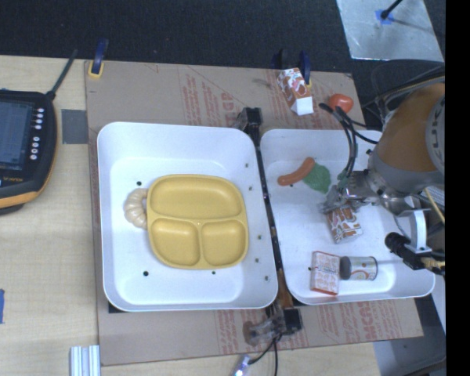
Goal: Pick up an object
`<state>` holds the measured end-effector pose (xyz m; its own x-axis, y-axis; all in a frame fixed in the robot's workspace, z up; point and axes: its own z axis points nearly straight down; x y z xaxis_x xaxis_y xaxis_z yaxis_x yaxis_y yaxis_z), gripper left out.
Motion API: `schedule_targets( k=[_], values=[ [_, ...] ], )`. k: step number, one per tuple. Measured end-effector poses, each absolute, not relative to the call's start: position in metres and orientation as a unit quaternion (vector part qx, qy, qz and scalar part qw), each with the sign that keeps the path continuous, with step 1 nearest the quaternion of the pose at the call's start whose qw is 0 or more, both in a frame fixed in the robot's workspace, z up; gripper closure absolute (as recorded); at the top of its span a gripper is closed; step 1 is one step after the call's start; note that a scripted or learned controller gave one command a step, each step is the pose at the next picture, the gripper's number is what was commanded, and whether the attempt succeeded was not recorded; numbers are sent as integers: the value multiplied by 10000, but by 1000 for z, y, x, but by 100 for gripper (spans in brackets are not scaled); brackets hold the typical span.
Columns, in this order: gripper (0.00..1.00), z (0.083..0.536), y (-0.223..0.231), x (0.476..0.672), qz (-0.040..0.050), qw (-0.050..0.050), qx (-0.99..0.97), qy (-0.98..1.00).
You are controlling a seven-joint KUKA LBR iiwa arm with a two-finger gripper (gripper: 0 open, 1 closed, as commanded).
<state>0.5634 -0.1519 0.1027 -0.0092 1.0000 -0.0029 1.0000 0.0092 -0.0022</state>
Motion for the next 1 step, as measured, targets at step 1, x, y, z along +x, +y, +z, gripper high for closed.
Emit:
schedule_targets(
  k=[1],
  values=[
    [100, 192, -57, 572, -8, -15, 7055, 7087]
  ],
)
